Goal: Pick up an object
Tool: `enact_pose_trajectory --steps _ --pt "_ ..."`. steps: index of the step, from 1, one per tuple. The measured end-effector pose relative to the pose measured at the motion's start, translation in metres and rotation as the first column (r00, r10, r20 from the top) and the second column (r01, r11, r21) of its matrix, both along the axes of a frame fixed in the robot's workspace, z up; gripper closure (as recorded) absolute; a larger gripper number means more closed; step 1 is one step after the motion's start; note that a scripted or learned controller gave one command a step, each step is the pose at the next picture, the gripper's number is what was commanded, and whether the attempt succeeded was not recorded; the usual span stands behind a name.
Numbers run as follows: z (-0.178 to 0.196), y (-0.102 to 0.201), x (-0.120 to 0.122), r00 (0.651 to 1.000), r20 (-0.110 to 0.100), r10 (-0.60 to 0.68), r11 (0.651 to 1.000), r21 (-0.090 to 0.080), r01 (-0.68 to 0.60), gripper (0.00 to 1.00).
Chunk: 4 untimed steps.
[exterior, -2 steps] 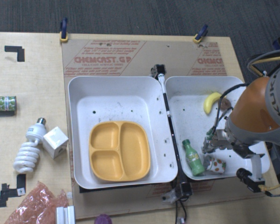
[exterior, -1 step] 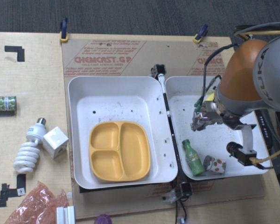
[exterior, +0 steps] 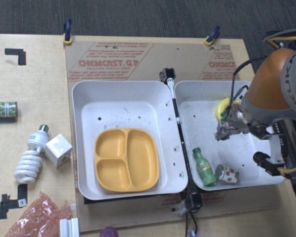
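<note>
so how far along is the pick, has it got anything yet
Done: the arm has reached into the right bin. In hand: the gripper hangs low beside the yellow object, nothing visibly held. Left: grasp and lift; the green bottle and crumpled can lie untouched.

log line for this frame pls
phase: reaching | gripper: over right white bin, nothing seen held | nearby: yellow rounded object, green plastic bottle, crumpled patterned cup | left white bin: yellow divided plate
</note>
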<state>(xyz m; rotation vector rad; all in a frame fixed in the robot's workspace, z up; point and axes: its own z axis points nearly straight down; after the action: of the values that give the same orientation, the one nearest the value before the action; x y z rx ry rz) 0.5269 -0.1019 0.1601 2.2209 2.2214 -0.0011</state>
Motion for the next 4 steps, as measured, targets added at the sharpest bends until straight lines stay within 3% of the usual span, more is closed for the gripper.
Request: enact_pose_trajectory --steps 1,2,3,4 --pt "-0.068 -0.043 0.041 1.000 0.001 0.000 1.000 -0.001 0.000 1.00" --pt "-0.067 -0.111 0.061 1.000 0.002 0.002 1.000 -0.001 -0.002 1.00" --pt "-0.067 -0.110 0.061 1.000 0.001 0.002 1.000 0.000 -0.002 0.00" --pt "-0.068 -0.040 0.001 1.000 0.000 0.001 1.000 0.001 -0.001 0.00"
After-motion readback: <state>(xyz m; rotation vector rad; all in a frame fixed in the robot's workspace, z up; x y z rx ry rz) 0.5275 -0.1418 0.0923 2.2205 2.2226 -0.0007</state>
